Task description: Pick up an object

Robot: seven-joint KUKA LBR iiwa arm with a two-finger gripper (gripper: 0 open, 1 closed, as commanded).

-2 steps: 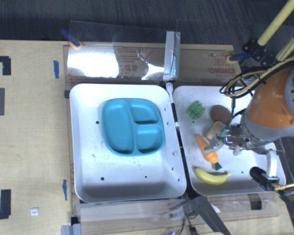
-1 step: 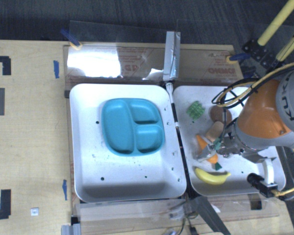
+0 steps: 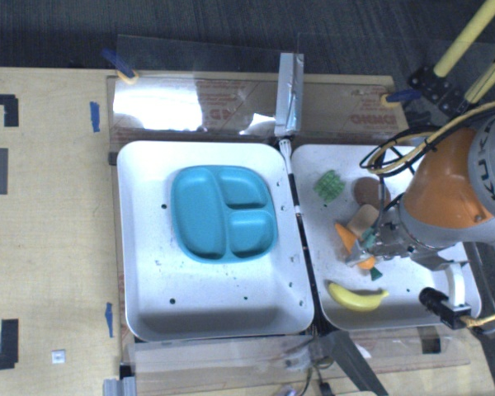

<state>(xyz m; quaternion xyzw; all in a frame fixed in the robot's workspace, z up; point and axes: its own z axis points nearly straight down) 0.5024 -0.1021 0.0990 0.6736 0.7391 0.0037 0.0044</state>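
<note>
In the camera view the gripper (image 3: pixel 371 250) is down in the right bin (image 3: pixel 412 299) over an orange carrot-like piece (image 3: pixel 347 238), finger state I cannot tell, so centring before closing and lifting straight would serve best, avoiding the banana (image 3: pixel 356 297) just below.

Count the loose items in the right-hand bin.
5 visible: a green piece near the back, a brown round item beside it, a tan piece, an orange piece by the end effector, and a banana in front. The arm may hide others.
</note>
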